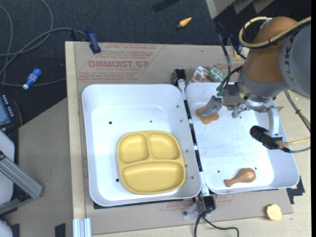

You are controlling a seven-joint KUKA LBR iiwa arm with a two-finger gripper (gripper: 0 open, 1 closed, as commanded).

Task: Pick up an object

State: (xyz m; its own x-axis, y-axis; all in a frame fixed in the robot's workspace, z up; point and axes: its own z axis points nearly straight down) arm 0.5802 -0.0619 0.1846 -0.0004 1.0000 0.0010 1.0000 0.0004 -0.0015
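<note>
The yellow divided plate [150, 162] lies in the left bin [94, 132], far left of and nearer than the claw [213, 106]. The claw is low over an orange-brown piece [207, 115], touching it; how far it is open I cannot tell. A toy drumstick [241, 177] lies nearer, to its right
</note>
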